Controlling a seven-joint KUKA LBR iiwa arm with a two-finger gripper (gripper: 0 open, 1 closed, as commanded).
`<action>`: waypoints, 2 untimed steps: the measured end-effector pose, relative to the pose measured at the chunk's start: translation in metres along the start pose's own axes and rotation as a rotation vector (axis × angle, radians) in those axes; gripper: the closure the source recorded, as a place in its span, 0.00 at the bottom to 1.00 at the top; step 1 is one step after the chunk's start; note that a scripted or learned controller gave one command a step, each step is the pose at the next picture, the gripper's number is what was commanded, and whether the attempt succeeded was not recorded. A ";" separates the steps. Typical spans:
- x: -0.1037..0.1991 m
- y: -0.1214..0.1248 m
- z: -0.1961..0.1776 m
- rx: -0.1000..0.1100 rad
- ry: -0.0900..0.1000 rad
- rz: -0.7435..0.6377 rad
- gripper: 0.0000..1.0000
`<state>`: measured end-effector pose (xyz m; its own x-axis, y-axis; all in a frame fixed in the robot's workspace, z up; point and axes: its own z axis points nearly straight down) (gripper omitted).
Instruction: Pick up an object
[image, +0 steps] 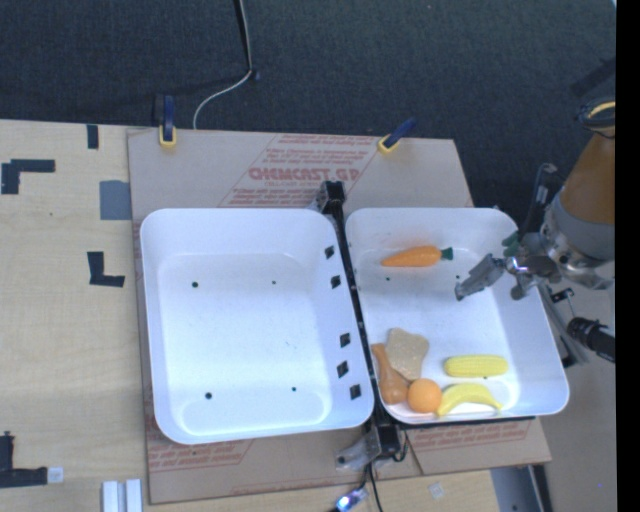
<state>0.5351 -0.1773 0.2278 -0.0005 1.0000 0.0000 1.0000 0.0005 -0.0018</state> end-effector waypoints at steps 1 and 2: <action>0.040 -0.055 0.061 0.010 0.005 0.000 0.00; 0.102 -0.012 -0.024 -0.010 0.001 -0.009 0.00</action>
<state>0.5228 -0.0752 0.2521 -0.0098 1.0000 0.0010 0.9999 0.0098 0.0085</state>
